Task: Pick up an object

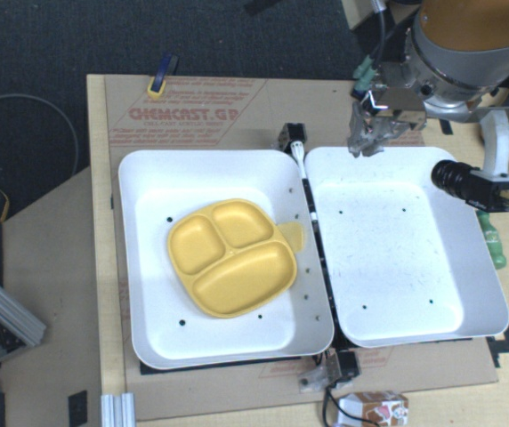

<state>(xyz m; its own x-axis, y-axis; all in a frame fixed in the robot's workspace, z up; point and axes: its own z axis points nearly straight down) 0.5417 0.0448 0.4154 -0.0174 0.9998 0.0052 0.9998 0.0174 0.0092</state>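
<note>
Yellow divided plate (231, 258) lies flat in left bin (139, 238), well left of and nearer than claw (367, 144). Claw hangs over far rim of right bin (468, 301), nothing between its fingers; open or closed, cannot tell.

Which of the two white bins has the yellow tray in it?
The left bin holds the yellow divided tray. The right bin sits nearer the tool, which hangs over its far rim.

Grey arm (468, 34) reaching in from right, orange band above wrist, gripper (367, 140) pointing down
</note>
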